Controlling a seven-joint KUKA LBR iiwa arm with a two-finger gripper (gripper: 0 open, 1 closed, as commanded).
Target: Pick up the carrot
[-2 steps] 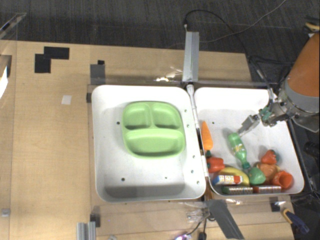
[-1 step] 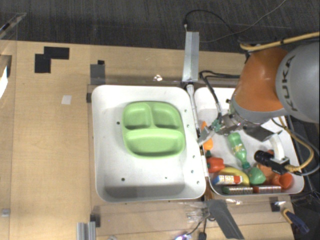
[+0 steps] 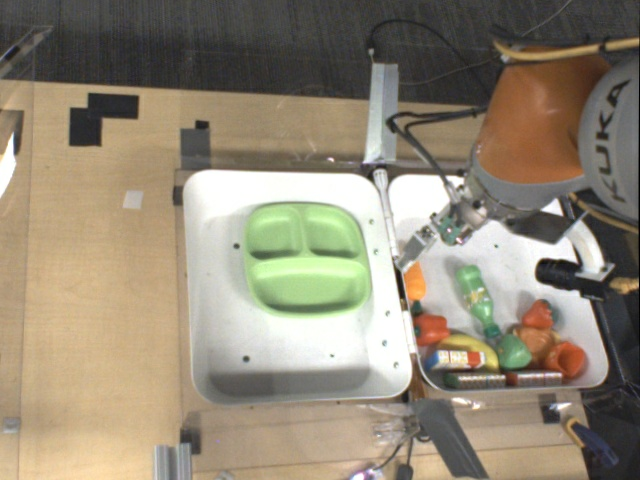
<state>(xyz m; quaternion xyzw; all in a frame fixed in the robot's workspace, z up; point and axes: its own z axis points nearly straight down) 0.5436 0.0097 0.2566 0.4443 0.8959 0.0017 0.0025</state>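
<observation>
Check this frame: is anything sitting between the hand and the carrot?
Nothing visible does. The hand hovers in the right bin near its left wall, and the carrot lies just below it against that wall, uncovered. The green bottle and the red pepper sit to the side, not in the gap.
</observation>
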